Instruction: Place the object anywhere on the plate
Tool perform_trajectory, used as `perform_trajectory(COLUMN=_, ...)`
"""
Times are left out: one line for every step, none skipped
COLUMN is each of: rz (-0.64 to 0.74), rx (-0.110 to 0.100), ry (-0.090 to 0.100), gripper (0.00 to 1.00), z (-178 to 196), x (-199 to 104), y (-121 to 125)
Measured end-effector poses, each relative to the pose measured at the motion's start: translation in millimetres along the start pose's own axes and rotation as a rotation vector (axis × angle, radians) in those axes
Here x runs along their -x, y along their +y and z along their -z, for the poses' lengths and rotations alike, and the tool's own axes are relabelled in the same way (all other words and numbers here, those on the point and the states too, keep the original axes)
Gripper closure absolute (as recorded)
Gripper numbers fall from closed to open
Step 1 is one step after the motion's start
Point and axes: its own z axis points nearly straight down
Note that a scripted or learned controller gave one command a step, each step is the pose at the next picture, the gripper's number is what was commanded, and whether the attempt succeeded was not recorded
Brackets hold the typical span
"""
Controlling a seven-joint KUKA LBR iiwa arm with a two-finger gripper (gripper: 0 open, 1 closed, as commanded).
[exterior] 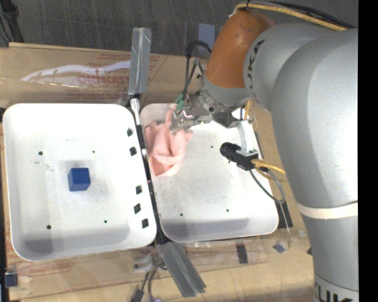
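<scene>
Pink cloth (pixel 166 145) lies crumpled in the right bin (pixel 214 222), up in its far-left corner against the divider. The pincer (pixel 184 115) sits right at the cloth's top edge, touching it; how wide it stands, I cannot tell. Over in the left bin (pixel 25 231), a blue cube (pixel 79 178) rests alone. Both bins sit on the worktop (pixel 63 68).
</scene>
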Motion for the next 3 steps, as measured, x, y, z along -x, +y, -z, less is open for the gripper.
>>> perform_trajectory(rz=0.008, rx=0.004, ry=-0.001, gripper=1.0, z=40.5, x=-0.5, y=0.4)
perform_trajectory(rz=0.413, rx=0.002, ry=-0.002, gripper=1.0, z=46.8, x=-52.2, y=-1.9)
perform_trajectory(rz=0.816, rx=0.002, ry=-0.003, gripper=1.0, z=35.0, x=-99.7, y=4.9)
